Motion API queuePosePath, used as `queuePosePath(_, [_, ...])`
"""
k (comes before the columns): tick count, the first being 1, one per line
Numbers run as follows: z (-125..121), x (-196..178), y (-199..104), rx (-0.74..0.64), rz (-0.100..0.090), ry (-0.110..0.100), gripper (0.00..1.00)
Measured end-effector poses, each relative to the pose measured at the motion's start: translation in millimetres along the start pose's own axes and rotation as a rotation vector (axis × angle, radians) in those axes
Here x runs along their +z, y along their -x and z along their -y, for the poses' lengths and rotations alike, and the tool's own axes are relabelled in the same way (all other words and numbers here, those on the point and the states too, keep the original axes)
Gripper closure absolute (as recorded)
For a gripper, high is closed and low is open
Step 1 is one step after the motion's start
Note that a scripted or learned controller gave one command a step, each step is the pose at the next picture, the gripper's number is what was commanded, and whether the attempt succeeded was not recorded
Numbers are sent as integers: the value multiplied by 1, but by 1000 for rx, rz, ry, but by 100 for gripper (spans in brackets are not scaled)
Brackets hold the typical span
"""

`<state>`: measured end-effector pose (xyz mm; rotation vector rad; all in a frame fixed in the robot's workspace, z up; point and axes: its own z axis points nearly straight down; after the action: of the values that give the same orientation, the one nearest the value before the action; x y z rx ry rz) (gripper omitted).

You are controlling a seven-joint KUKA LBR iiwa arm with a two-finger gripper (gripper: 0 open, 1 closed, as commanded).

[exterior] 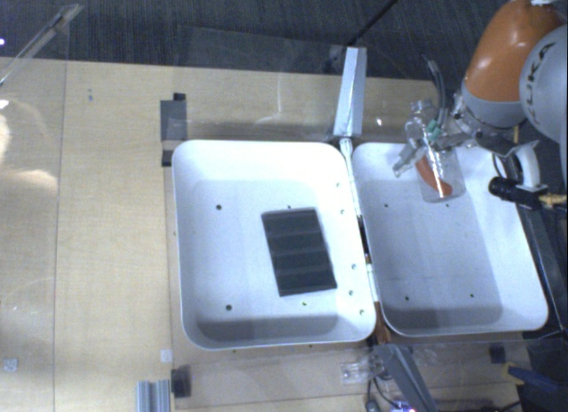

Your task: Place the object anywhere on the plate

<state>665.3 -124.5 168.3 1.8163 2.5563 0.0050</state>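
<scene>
A dark ribbed rectangular plate (300,250) lies flat in the middle of the left bin (200,224). My gripper (436,184) hangs over the far part of the right bin (461,268), well to the right of the plate. A small orange-red object (433,173) sits between its pale fingers, and the gripper is shut on it. The fingers partly cover the object, so its shape is unclear.
A raised divider (359,233) separates the two bins between the gripper and the plate. A metal post (350,91) stands behind the bins at their junction. The grey arm with its orange band (506,42) comes in from the upper right.
</scene>
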Motion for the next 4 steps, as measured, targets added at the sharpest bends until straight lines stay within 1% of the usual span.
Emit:
queuePosePath(1, [-42, -17, -106, -84, -2, 0, 100])
queuePosePath(2, [-56, -74, -145, -493, 0, 3, 100])
queuePosePath(3, [-21, -106, -84, -669, 1, 3, 100])
queuePosePath(4, [35, -139, -122, -888, 1, 3, 100])
